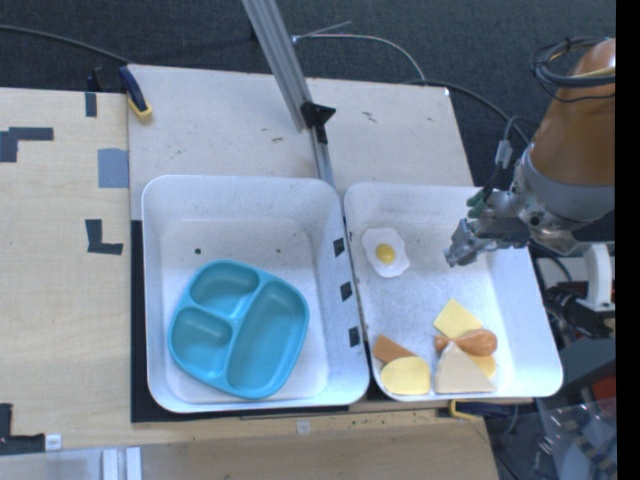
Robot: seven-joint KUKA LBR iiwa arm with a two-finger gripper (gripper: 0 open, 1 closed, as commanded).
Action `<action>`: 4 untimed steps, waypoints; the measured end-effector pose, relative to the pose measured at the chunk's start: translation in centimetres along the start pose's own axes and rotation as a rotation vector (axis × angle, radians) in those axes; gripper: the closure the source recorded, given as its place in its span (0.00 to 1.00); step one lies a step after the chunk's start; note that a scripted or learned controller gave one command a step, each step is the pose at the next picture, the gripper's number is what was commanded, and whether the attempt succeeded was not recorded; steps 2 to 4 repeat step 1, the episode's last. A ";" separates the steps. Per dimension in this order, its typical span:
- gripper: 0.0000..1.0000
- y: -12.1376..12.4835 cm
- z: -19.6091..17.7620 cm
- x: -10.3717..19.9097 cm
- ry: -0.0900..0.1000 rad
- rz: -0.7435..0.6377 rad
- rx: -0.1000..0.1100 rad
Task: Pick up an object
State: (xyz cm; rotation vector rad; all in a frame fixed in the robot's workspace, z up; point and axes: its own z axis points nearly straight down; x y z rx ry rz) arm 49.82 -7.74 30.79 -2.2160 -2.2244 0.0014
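1. Nearest the camera, at the right bin's (520, 298) 6 o'clock edge, toy foods crowd together: a yellow round piece (406, 376), a brown wedge (390, 349), a pale triangle (462, 371), a yellow slice (457, 320) and an orange-brown piece (477, 343) that overlap, so their outlines are hard to separate.
2. A fried egg (385, 252), white with a yellow yolk, lies alone toward 11 o'clock in that bin.
3. At 3 o'clock of the egg hangs the gripper (463, 248), holding nothing visible; whether it is apart or together cannot be told.
4. The left bin (160, 268) holds a blue divided plate (238, 326).
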 end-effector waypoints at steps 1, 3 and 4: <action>1.00 -0.7 -9.4 7.5 0.001 -0.004 -0.009; 1.00 -0.7 -9.4 7.5 0.001 -0.004 -0.009; 1.00 -0.7 -9.4 7.5 0.001 -0.004 -0.009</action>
